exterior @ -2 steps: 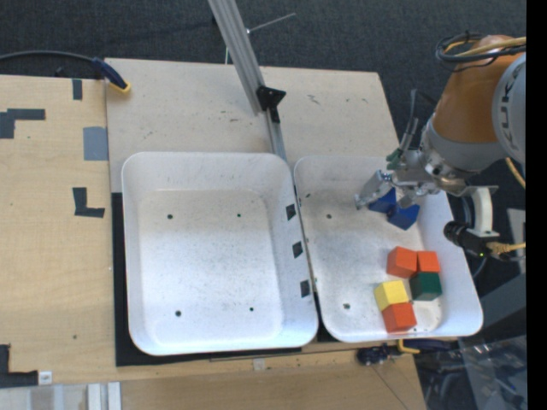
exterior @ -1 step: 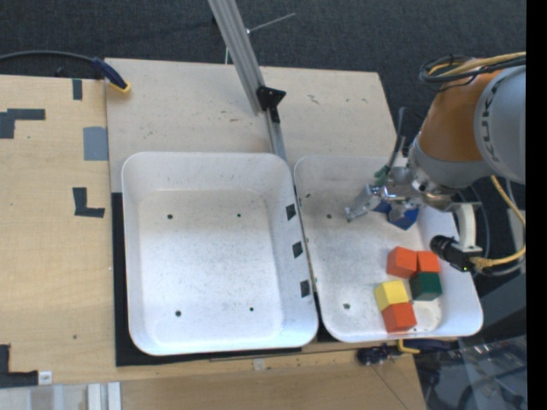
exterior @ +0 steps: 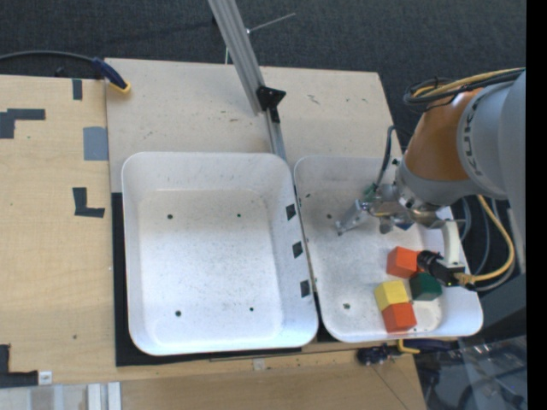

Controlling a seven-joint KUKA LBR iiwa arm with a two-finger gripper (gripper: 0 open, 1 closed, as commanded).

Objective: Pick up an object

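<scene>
Nearest the camera, at the near right corner of the right bin (exterior: 329,314), lies a tight cluster of blocks: a red block (exterior: 399,316) at the near edge, a yellow block (exterior: 391,295) touching it on the far side, a green block (exterior: 426,287) just to the right, and an orange block (exterior: 402,261) farthest of the four. The left bin (exterior: 141,229) sits beside it. The gripper (exterior: 352,219) hangs over the middle of the right bin, to the far left of the cluster and apart from it, with nothing between its fingers; whether they are spread or pressed together cannot be told at this size. Likely risks: because the blocks touch one another, a finger descending on one may land on a neighbour and push the group instead of straddling a single block. Blocks lying close to the bin wall leave little room for the outer finger, so a closing grip may slip off or clip the rim.
</scene>
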